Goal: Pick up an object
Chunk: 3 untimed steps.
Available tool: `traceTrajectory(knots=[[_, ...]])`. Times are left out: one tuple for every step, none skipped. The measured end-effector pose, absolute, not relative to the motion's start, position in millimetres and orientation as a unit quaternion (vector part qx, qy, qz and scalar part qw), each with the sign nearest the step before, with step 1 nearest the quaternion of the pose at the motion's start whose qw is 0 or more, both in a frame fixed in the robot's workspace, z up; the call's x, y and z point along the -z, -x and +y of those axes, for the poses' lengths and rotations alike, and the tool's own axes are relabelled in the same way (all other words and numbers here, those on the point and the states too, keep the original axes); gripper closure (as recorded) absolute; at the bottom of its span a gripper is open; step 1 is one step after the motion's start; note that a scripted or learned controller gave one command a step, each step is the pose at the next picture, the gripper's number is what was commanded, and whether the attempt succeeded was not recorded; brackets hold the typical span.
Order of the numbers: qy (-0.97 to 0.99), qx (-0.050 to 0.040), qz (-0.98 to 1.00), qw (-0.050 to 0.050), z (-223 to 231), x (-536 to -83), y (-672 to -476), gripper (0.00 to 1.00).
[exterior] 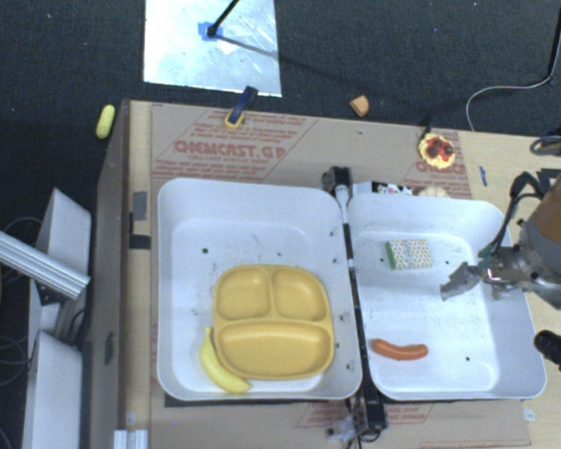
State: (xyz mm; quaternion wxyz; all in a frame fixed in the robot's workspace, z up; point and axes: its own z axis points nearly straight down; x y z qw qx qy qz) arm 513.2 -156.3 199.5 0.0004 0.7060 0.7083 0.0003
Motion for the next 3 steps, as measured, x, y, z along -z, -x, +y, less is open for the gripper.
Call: traceTrajectory(knots=[[-0.706,-0.0001,0.708,0.0,-132.0,-128.3,-579.8,0.0],[-0.707,-0.0002,0.707,0.0,-137.6,-84.1,-528.4,0.0],[-0.706,-0.0008,0.708,0.003,-207.5,-151.4,-597.2,0.0]])
